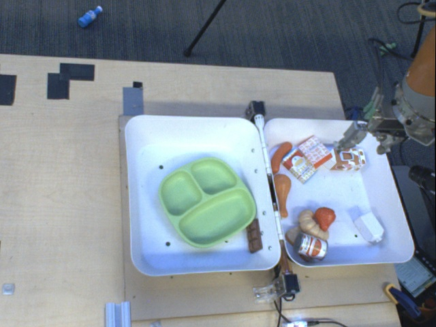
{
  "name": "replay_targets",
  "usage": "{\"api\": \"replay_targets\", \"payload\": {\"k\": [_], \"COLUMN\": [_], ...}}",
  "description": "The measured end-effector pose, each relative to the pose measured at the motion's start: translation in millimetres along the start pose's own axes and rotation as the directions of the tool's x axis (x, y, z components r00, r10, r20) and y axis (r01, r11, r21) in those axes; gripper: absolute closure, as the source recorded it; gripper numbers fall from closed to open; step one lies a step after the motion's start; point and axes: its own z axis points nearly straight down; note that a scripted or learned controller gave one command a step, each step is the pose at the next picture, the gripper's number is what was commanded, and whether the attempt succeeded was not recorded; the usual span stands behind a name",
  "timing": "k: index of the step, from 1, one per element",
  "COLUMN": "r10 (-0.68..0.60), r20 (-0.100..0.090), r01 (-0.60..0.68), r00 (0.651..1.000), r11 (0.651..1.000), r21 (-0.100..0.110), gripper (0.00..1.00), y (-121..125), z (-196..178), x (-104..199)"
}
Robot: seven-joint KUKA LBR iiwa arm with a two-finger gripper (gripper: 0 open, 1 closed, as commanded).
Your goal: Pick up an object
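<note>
The likely target is the small red-and-white carton (349,159), lying near the far right corner of the right bin (392,247). The gripper (361,133) hangs just above that carton's far edge, with the arm (417,94) coming in from the right; whether it is spread or closed, I cannot tell from this slant.

Risks, as I judge them: the carton lies flat and close to the bin's far wall, so a descent may clip the rim or merely push the carton aside. The larger patterned box (306,158), just left of the carton, could get nudged or caught instead.

Counted, in the right bin: one small carton, one patterned box, two orange sausage-like pieces (281,157) left of the carton, one white block (368,225) nearer the camera than the carton, one red-labelled can (313,248), one strawberry-like toy (325,217), and one beige lump (308,221) beside it. Well left of the carton, the left bin (146,182) holds one green divided plate (208,200) and one brown bar (254,237).
</note>
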Motion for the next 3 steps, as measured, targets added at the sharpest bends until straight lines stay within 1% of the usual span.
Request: {"api": "replay_targets", "payload": {"k": [1,2,3], "r10": [-0.001,0.0,0.003], "r20": [-0.001,-0.001,0.0], "r01": [0.001,0.0,-0.003], "r00": [1.0,1.0,1.0], "r11": [1.0,1.0,1.0], "r21": [0.003,0.002,0.002], "gripper": [0.0,0.0,0.0], "y": [34.3,26.3,-26.8], "z": [88.3,167.2,188.4], "x": [10.0,46.5,44.8]}}
